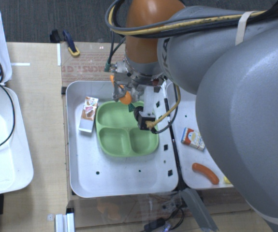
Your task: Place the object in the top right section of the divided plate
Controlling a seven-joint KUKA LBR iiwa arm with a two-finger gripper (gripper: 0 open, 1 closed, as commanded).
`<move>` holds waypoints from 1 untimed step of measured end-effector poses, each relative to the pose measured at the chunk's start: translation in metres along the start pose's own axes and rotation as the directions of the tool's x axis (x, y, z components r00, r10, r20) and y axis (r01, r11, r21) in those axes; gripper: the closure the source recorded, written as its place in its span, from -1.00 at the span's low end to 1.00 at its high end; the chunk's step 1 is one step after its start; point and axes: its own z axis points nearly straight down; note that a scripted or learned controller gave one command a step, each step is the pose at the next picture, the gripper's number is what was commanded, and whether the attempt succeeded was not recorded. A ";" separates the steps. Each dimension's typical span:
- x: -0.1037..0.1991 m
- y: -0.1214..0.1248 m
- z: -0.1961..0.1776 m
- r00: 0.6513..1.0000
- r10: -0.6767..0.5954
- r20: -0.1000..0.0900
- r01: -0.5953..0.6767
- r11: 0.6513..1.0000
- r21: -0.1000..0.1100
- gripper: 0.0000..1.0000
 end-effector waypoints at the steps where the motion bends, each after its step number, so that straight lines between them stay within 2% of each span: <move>1: 0.001 0.024 0.059 0.995 0.095 0.001 -0.095 0.995 0.002 1.00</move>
